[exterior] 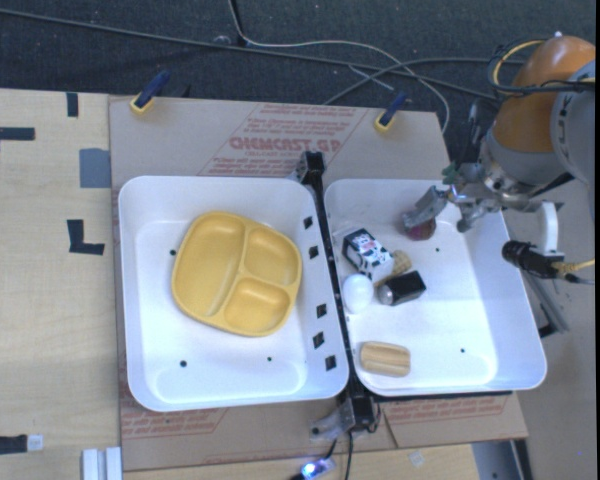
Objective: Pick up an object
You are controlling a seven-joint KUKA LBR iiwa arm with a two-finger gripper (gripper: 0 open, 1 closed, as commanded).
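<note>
1. Camera view: the gripper (442,208) hangs over the far part of the right bin (500,318), its fingers apart, one grey finger (421,210) just above a small dark red object (420,229).
2. Nothing sits between the fingers.
3. Nearer the divider lie a black-and-white toy (366,250), a white ball (358,292), a black cylinder (401,287) and a tan block (385,358).
4. The left bin (145,298) holds a yellow divided plate (237,272).
</note>
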